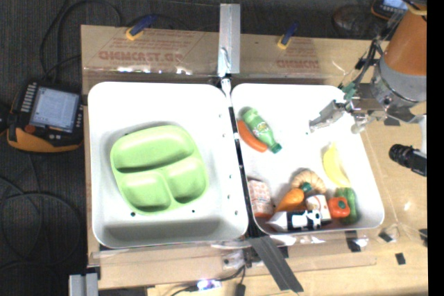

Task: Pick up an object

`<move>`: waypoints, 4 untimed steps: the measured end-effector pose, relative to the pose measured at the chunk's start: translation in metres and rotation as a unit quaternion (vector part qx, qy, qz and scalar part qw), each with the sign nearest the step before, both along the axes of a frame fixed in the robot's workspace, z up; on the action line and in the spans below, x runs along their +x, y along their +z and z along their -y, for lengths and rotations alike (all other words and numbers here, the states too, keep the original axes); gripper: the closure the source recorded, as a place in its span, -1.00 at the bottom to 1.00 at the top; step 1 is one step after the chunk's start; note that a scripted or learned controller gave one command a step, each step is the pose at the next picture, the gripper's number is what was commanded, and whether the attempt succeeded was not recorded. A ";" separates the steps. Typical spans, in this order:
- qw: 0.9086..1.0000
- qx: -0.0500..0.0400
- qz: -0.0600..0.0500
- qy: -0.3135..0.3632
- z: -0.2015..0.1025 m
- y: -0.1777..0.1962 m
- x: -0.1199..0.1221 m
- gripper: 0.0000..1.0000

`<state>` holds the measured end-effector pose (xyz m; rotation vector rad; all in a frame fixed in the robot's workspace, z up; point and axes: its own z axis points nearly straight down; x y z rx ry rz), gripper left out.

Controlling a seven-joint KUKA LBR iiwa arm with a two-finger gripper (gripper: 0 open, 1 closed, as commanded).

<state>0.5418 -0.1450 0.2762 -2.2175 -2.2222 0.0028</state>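
Note:
My gripper (334,125) hovers over the upper right part of the right bin (291,97), open, with nothing between its fingers. Below it lies a yellow banana (335,166). To its left a green bottle (260,127) rests against an orange carrot (251,138) near the bin's left wall. Along the bin's front edge lie a croissant (309,180), a second orange carrot piece (290,199), a red and green pepper (341,206), a black and white cow toy (305,220) and a pinkish packet (259,196).
The left bin (104,107) holds a green divided plate (161,166). A metal post (229,38) stands behind the seam between the bins. A teach pendant (48,114) lies on the floor to the left, among cables.

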 end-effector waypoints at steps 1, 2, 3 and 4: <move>0.989 0.000 0.001 0.147 0.074 -0.117 0.007 -1.00; 0.987 0.002 0.005 0.158 0.072 -0.178 0.001 -1.00; 0.988 0.002 0.004 0.157 0.072 -0.171 0.000 1.00; 0.996 -0.001 0.001 0.087 0.035 -0.063 0.027 1.00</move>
